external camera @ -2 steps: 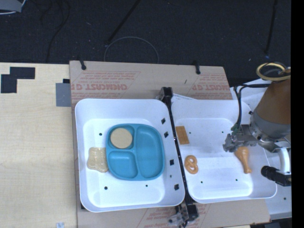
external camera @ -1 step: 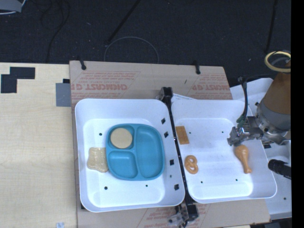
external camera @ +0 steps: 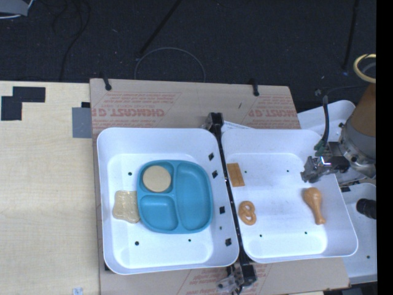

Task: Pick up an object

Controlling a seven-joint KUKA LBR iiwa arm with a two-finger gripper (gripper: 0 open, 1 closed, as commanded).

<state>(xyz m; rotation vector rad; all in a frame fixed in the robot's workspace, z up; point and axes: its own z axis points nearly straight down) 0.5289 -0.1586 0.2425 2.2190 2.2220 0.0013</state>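
Note:
The right bin (external camera: 276, 251) holds three food toys. A tan drumstick (external camera: 314, 204) lies near its right wall, a brown pretzel (external camera: 247, 212) near its left wall, and an orange flat cracker (external camera: 234, 174) just above the pretzel. My gripper (external camera: 311, 169) hangs over the right bin's upper right part, a little above and left of the drumstick's thick end, and nothing shows in its hold. In the left bin (external camera: 116, 251) sits a blue divided plate (external camera: 184, 204) with a round tan biscuit (external camera: 156, 178) in its upper left compartment. A pale slice of bread (external camera: 126, 206) lies against the plate's left side.
The arm's grey body and orange band (external camera: 368, 112) stand over the right bin's right rim. A black divider (external camera: 224, 189) runs between the bins. Both bins rest on a cardboard sheet (external camera: 184, 103), with a wooden bench top (external camera: 43, 195) to the left.

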